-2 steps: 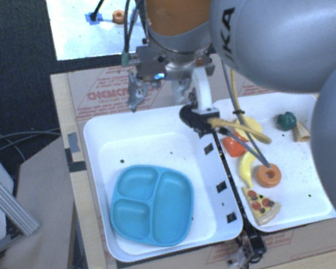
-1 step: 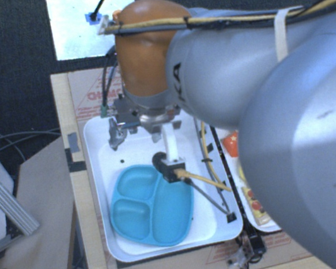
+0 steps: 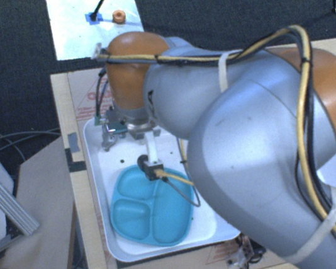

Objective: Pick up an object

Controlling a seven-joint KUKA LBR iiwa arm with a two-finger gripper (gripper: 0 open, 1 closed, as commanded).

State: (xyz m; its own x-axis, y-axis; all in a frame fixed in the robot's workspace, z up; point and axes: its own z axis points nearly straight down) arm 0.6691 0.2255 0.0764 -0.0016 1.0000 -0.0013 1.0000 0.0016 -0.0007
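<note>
The plate (image 3: pixel 150 211) is light blue, lying in a white bin (image 3: pixel 101 174). The arm (image 3: pixel 249 123) is grey with an orange band and a yellowish cable; the far paper (image 3: pixel 70 25) is white on dark carpet.

Single fixed overhead cam, angled down on the desk (image 3: pixel 74 146) and a white bin (image 3: pixel 101 174); arm (image 3: pixel 252 142) enters from right, very near the lens, blocking much of the frame.

Blue plate (image 3: pixel 149 212) fills most of the bin (image 3: pixel 101 174), bare floor along its left wall, arm (image 3: pixel 249 123) blocking the right
</note>
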